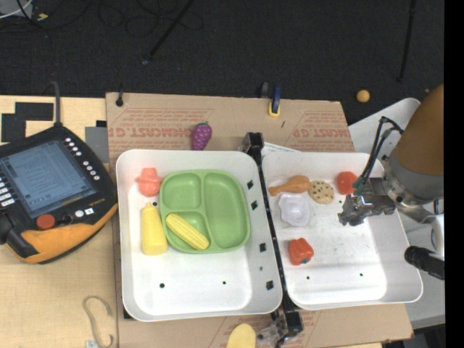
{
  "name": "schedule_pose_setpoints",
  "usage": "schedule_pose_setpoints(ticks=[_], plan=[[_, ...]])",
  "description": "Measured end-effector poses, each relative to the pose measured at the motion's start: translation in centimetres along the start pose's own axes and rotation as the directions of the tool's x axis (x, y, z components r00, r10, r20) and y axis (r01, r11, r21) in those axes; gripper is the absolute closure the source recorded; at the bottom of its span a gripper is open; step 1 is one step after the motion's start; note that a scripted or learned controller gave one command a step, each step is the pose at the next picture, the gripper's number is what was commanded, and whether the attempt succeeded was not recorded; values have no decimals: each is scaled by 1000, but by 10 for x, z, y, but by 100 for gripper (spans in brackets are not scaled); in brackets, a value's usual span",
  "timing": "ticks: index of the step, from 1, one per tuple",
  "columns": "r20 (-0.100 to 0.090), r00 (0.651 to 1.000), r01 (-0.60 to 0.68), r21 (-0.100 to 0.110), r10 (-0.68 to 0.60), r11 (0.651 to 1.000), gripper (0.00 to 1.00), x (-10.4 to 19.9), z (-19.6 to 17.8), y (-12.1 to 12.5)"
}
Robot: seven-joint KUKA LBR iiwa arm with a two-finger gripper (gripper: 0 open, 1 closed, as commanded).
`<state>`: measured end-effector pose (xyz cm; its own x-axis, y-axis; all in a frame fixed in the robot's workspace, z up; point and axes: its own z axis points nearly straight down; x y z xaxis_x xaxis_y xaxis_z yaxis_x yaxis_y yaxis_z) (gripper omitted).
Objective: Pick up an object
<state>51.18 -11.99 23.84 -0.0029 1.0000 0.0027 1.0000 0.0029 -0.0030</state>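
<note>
Over the right white plastic bin (391, 285), near its right side, the dark two-finger gripper (355, 212) hangs from the grey arm. Whether the jaws are released or clenched I cannot tell, because they appear as one dark mass, and nothing is seen between them.

Several objects can be taken. The round red toy tomato (346, 181) lies just beside the gripper, up and to the left. Further left are the speckled round cookie (320, 191), the tan toy chicken leg (290, 186) and the pale translucent lump (294, 210). The red toy pepper (300, 251) lies apart, lower in the bin.

To do this step well, I think the jaws should be centred above one single object. The tomato is the closest, but it may roll, so a straight descent is better. The pepper has free space on all sides and seems the safer choice.
</note>
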Motion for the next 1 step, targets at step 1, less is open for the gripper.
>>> schedule_pose_setpoints(ticks=[1], plan=[[-1,1000,1,1,-1,1000,100,58,-3,-8]])
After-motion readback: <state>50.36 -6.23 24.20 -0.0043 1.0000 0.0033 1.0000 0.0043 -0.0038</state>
